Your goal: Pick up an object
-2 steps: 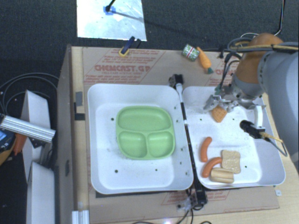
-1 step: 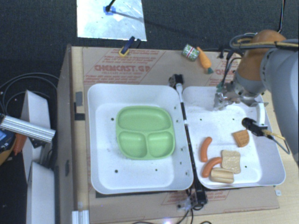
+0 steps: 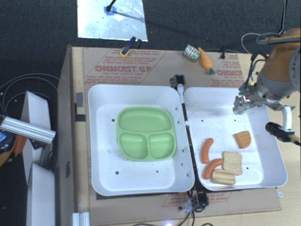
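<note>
Brown cardboard sheeting printed with red lettering covers the bench [image 3: 141, 69], which carries two shallow white bins side by side. Left bin [image 3: 106, 173]: one green divided plate [image 3: 146, 133]. Right bin [image 3: 268, 173]: the candidate objects, grouped toward its near half, namely two orange sausages [image 3: 207, 150] and [image 3: 212, 167], a tan bread slice [image 3: 232, 162], a pale bun [image 3: 223, 177] just beside the slice, and a small orange-brown wedge [image 3: 242, 139] set apart. The gripper [image 3: 242, 103] hangs over the far part of this bin, well apart from every item; whether its claw is wide or narrow cannot be told, since the metal tip is small and blurred from here. Likely faults: the lower sausage, slice and bun lie touching or nearly so, so a descent there could catch two items or nudge them aside; the wedge sits low and may slip free. A small can [image 3: 192, 52] and toy carrot [image 3: 206, 60] rest outside the bins. The arm's upper links are cut off at the right.
</note>
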`<state>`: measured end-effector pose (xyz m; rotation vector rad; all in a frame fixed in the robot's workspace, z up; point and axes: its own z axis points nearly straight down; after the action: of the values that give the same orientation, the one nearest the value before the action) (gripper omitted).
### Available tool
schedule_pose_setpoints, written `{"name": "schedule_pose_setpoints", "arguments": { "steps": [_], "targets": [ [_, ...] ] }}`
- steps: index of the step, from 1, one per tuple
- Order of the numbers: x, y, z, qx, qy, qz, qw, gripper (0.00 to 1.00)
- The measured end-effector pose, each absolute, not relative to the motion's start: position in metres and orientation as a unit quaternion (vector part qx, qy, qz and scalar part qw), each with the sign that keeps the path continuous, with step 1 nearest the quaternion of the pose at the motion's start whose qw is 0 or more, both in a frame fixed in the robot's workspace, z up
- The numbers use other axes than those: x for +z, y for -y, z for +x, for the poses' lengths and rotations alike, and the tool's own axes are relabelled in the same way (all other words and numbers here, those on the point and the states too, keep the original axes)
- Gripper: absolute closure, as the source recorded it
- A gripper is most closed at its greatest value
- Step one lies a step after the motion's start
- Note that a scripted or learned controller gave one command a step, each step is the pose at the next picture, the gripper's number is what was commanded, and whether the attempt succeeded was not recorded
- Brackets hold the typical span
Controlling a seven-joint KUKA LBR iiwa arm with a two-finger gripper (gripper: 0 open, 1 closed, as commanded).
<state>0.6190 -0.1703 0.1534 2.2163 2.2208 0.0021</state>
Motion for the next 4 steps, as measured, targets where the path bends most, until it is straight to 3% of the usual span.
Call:
{"name": "schedule_pose_setpoints", "arguments": {
  "steps": [1,2,3,4],
  "targets": [
    [0.153,0.17,0.619,0.0005,-0.708,0.706,0.001,0.0],
    [0.108,0.206,0.589,-0.0004,-0.708,0.707,0.001,0.0],
    [0.084,0.206,0.555,0.0001,-0.707,0.707,0.0,0.0],
    [0.095,0.206,0.557,0.0009,-0.708,0.706,0.002,1.0]
  ]
}}
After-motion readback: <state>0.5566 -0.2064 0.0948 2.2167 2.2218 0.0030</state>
